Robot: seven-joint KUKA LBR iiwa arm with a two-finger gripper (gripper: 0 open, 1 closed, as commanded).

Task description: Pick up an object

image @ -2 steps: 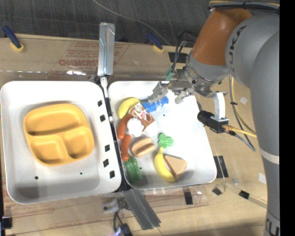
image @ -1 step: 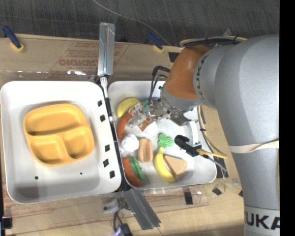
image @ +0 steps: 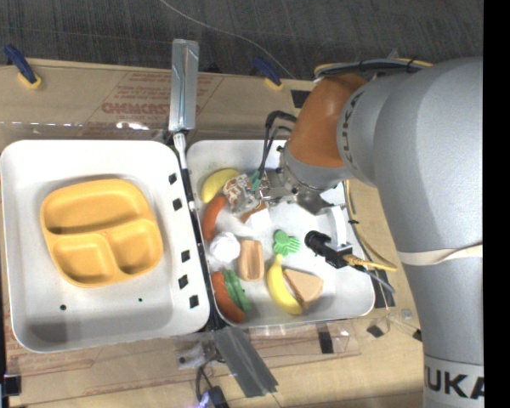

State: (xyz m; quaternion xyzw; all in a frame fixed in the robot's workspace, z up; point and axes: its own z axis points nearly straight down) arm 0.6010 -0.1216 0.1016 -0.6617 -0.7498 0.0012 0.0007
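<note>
Down low in the right bin [image: 357,300] now, gripper [image: 260,185] hanging off the orange-banded arm [image: 323,134] at the bin's far end. Grip state: impossible to tell from this angle, and no saying that anything is held.

Right at the tip, touching or very nearly so: a small speckled brown-and-white object [image: 236,192]. Just beyond it, away from the wrist, a yellow piece [image: 218,180]. Nearer the camera from the tip, an orange-red piece [image: 211,218], a white lump [image: 225,249], a tan block [image: 251,260] and a green toy [image: 286,243]. Further off, a banana [image: 276,289] and a bread wedge [image: 305,286]. Well apart, over the divider, a yellow tray [image: 102,228] in the left bin [image: 17,313].

Looks like the reach-and-grasp step, speckled object the likely target. Next, by this read: settle squarely over it, clamp, then lift straight up. Crowded spot, so a risk of nudging the yellow piece or coming up with nothing.
</note>
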